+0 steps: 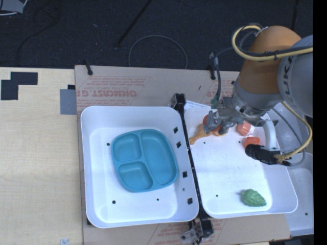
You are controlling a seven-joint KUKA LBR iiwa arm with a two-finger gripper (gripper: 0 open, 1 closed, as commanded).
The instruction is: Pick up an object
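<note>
Two white bins side by side. Left bin: a blue tray, three compartments, lying flat. Right bin: cluster of small items at its 12 o'clock edge, under the arm.

Gripper low over that cluster, reaching in from 3 o'clock. Cannot tell from this slant whether open or closed, nor whether anything is gripped.

Nearest candidate: a yellow-orange piece, just beside the gripper at its 8 o'clock, long axis running roughly 2 to 8 o'clock, far end close to the divider between the bins. Orange-red bits at the gripper's 3 to 4 o'clock, partly hidden by the wrist. A green lump well apart, at 5 o'clock, near the bin's lower corner.

Probably still at the reach-and-grasp stage. Likely needed: a short shift toward 8 o'clock, closing across the piece's narrow width rather than along its length.
</note>
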